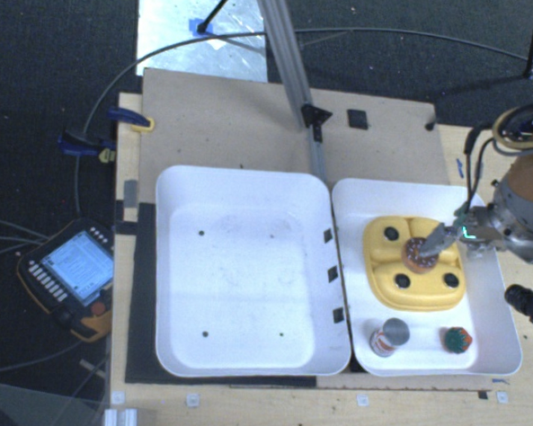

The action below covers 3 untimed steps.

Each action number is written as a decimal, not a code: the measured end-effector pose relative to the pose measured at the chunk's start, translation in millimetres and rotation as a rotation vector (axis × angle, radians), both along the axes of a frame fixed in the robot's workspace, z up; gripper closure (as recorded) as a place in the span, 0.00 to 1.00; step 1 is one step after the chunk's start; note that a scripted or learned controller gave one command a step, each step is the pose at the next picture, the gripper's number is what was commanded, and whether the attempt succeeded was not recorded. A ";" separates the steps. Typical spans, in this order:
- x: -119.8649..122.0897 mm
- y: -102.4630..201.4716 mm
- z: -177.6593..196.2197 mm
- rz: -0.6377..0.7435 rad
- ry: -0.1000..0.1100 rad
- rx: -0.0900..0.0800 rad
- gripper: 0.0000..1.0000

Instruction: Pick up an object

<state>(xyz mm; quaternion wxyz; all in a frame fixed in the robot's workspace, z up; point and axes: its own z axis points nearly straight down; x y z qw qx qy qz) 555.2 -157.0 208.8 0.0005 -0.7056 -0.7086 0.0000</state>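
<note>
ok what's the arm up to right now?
The gripper is down in the right bin, at a small brown ring-shaped object sitting on the yellow block. No clear grasp visible. A silver can and a small green-red object sit near the bin's front edge.

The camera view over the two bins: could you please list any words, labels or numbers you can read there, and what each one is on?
None can be read.
Handheld pendant left of the bins: its lit screen shows content, too small and blurred to read.
Small can in the right bin: any label is too small to read.
Yellow object: dark spots, no lettering.
</note>
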 end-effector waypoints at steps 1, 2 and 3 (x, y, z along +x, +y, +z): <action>0.6 0.0 0.8 0.000 -0.002 0.000 0.00; -9.3 0.8 -48.2 -0.003 0.002 0.000 0.00; -7.3 4.0 -85.3 0.005 -0.014 0.004 0.00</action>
